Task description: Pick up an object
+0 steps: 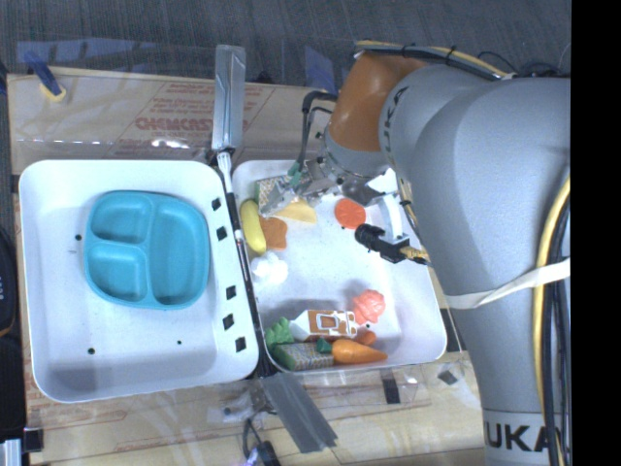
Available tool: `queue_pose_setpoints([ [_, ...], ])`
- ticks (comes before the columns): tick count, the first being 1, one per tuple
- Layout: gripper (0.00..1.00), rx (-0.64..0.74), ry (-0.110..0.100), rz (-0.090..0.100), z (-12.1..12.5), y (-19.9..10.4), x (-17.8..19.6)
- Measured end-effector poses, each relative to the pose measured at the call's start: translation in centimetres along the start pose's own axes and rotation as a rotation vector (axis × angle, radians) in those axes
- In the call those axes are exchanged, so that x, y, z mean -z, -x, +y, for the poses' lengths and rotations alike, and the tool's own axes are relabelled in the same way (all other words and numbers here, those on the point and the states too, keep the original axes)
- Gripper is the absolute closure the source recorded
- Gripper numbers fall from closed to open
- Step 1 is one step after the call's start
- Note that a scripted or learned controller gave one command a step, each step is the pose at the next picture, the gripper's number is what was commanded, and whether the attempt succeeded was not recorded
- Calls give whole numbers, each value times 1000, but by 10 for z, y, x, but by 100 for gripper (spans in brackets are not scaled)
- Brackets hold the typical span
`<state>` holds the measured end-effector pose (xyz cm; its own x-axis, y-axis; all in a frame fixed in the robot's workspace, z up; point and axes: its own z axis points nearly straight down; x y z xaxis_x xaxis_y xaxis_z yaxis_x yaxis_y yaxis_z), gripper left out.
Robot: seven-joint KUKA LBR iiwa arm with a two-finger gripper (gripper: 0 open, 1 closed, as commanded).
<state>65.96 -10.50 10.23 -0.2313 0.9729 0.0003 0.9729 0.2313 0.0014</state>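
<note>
grey arm [485,212] looms over the right bin [427,304]. its gripper [291,190] sits low among the crowded banana [252,226] and yellow wedge [299,212]; i cannot tell its opening. it may nudge neighbours and grasp nothing.

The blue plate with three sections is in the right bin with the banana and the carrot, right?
Not quite. The camera view shows the blue plate alone in the left bin. The banana and the carrot are in the right bin.

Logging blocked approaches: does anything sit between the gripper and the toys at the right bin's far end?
Nothing visible does. The gripper is already down at the far end of the right bin, right beside the banana and yellow wedge.
</note>
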Motion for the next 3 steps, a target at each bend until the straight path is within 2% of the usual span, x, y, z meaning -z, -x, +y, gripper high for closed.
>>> queue_pose_setpoints([
  [1,0,46,-1,-3,-1,-3,-7],
  [2,100,49,-1,-1,1,-4,2],
  [3,0,49,-1,-1,1,-4,2],
])
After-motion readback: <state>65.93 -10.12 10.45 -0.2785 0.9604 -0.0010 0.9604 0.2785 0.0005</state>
